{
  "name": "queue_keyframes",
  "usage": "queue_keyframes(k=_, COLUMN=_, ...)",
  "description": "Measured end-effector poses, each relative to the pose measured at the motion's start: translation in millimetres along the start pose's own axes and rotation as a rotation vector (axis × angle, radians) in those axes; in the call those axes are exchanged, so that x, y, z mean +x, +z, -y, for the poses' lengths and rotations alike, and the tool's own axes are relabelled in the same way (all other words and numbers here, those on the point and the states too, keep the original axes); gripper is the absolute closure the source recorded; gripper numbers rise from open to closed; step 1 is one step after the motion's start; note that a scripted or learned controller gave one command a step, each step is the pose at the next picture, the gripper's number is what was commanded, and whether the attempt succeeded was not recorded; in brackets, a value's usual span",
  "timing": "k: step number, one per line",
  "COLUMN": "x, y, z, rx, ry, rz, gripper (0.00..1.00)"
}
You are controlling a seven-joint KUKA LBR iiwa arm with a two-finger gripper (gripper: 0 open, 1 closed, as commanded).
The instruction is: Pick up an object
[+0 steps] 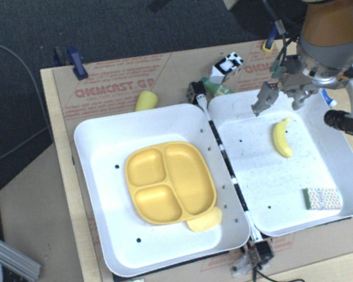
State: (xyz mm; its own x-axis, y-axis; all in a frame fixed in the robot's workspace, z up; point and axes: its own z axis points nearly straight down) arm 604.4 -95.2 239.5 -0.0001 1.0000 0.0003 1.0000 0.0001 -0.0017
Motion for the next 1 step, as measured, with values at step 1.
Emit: queue_keyframes(k=1, x=-62.0, y=80.2, z=-5.4, rx=0.002, ry=0.001, rz=0.0, gripper=0.0)
